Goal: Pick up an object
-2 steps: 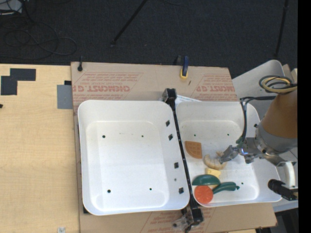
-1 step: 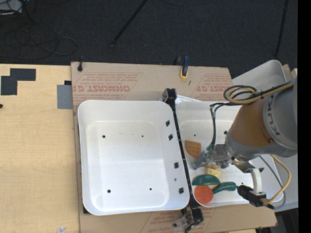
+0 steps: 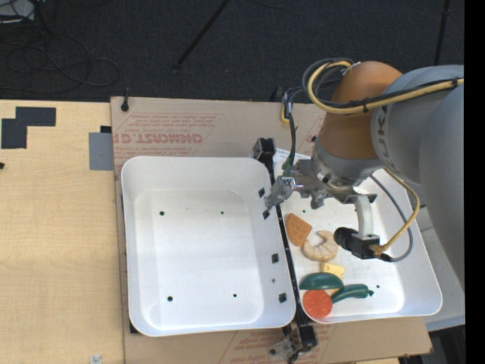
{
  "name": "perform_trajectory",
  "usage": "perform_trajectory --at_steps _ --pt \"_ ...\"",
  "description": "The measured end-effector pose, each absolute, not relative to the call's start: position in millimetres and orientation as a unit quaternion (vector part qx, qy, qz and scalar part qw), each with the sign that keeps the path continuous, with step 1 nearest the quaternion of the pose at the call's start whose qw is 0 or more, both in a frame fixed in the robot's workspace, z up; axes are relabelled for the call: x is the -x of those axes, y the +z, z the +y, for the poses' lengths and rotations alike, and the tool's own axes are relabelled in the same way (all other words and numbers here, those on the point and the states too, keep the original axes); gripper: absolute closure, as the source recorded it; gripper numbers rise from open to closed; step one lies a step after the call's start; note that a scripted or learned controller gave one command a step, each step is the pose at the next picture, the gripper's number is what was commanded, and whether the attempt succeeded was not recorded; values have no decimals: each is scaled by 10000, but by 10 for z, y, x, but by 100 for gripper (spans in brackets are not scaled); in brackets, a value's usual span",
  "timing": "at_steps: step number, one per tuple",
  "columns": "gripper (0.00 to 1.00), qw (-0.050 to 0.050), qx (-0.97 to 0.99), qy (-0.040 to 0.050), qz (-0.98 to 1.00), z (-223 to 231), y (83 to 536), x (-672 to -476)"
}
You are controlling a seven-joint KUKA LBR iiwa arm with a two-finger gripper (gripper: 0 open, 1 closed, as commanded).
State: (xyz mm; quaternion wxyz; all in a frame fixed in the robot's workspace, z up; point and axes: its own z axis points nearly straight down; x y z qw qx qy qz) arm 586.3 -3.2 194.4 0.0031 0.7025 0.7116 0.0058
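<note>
My gripper (image 3: 336, 194) hangs below the orange wrist over the back middle of the right bin (image 3: 413, 294). Several toy foods lie in that bin's front left part. An orange-brown waffle piece (image 3: 297, 227) is closest to the gripper, just below and to its left. A beige croissant shape (image 3: 321, 246) lies next to it, with a small yellow piece (image 3: 332, 269) in front. Further forward are a dark green item (image 3: 320, 281), a red round item (image 3: 317, 303) and a green stalk-like item (image 3: 351, 292). Nothing is seen held.
The left bin (image 3: 136, 203) stands beside the right one, with a black divider rail (image 3: 279, 241) between them. A black part with a yellow cable (image 3: 358, 243) sits low by the arm, right of the croissant. Cardboard lies under both bins.
</note>
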Motion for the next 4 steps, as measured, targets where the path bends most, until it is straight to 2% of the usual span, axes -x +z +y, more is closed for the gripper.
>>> perform_trajectory --at_steps 1,2,4 --pt "0 44 -7052 61 7090 416 4293 -5810" --pt "100 -10 -7041 -25 7101 418 4283 -5801" --pt "100 -1 -7045 -6 7097 400 4590 -5680"
